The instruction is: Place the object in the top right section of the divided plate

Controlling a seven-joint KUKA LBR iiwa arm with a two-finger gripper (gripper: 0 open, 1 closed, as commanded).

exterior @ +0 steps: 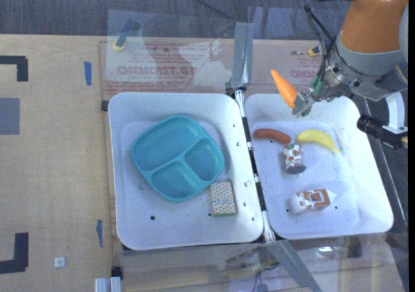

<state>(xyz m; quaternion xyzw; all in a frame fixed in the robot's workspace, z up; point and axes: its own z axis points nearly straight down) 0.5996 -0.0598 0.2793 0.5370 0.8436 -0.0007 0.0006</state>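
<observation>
gripping a smooth tapered orange carrot (284, 88) in the hand (302, 106).

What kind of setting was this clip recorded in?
Probably a robotics lab bench: two white bins side by side, toy food like a banana and sausage, and a carrot at the gripper.

Grey arm (382, 63) w/ orange band, yellow & black cables up top, slim metal wrist.

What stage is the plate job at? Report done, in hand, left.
Done: the carrot is lifted clear of the right bin. In hand: the claw grips its lower end. Left: carry it to the teal divided plate in the left bin and release it in the top right section.
</observation>
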